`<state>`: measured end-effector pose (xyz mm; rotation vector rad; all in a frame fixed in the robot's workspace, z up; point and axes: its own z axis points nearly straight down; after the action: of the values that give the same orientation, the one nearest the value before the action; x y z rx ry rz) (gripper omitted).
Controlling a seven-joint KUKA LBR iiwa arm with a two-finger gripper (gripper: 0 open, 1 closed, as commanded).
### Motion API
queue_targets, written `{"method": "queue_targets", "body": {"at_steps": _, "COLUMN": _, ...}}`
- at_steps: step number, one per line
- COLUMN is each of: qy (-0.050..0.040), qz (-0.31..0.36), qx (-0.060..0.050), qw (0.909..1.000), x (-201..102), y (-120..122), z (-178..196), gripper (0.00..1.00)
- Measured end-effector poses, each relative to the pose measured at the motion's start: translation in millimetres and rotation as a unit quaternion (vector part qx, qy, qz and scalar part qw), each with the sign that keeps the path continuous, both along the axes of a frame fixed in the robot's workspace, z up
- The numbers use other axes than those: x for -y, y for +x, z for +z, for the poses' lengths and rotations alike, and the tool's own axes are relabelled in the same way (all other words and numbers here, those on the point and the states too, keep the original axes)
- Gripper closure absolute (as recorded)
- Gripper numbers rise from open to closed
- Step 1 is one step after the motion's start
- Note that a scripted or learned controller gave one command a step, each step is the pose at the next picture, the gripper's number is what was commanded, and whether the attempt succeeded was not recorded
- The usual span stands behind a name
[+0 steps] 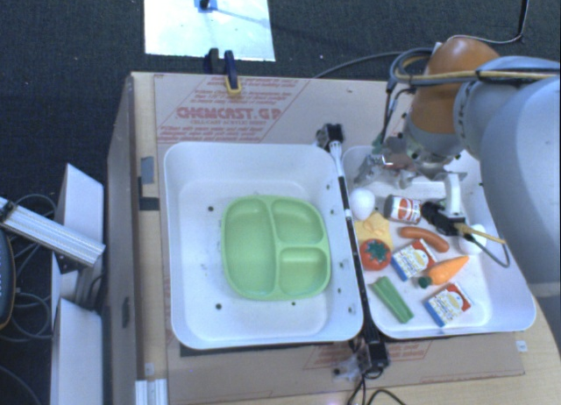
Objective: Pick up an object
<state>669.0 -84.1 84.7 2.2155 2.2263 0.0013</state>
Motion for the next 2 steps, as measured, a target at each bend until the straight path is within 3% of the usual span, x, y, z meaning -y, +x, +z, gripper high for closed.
{"method": "queue_targets", "body": {"at_steps": 1, "qy": -0.0008, "qz": -0.002, "qx": 0.001, "qw": 1.0000, "x": 50.3, "y": 0.1, "z": 0.6, "gripper": 0.00}}
{"method": "queue_targets", "body": {"at_steps": 2, "qy": 0.0003, "qz": 0.000, "qx": 0.000, "qw": 1.0000, "x": 6.9, "y": 0.1, "z": 0.1, "gripper": 0.00}}
